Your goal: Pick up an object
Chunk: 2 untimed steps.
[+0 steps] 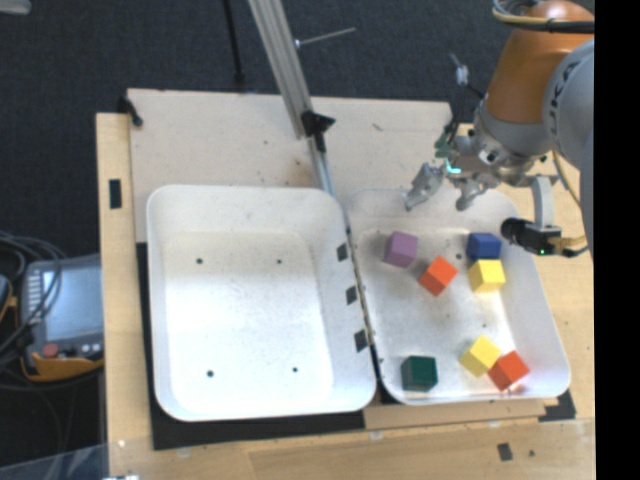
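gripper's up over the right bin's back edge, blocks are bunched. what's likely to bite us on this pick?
1. The blue block touches the yellow block, and another yellow block touches a red one; fingers may snag both.
2. The gripper hovers open near the right bin's back rim; a straight descent may clip it.
3. The purple block and orange block sit close together, so one may get nudged.

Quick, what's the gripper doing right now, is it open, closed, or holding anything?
Gripper: open, holding nothing, above the far edge of the right bin, beyond the purple block.
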Available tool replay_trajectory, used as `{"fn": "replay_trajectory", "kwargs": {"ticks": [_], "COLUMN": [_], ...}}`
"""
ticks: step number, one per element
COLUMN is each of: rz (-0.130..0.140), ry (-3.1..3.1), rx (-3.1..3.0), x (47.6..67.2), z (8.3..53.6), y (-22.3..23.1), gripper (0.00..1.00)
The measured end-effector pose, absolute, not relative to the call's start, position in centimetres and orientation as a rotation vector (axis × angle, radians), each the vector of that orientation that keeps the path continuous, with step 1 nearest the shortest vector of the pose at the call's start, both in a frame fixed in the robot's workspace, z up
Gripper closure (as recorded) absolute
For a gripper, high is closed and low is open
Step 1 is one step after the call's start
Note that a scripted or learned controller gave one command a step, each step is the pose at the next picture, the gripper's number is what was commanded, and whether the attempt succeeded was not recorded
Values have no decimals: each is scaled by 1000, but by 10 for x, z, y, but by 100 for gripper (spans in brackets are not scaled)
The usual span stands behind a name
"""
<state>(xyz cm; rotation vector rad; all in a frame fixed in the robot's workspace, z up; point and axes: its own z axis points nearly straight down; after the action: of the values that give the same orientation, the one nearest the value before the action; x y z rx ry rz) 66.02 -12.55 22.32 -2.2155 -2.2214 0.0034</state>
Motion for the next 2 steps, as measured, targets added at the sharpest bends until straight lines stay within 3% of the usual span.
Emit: {"fn": "replay_trajectory", "kwargs": {"ticks": [1, 2], "rz": [1, 6], "ry": [-2227, -2227], "rx": [-2217, -2215], "x": [661, 670], "z": [226, 172], "y": [-126, -122], "gripper": [0, 0]}}
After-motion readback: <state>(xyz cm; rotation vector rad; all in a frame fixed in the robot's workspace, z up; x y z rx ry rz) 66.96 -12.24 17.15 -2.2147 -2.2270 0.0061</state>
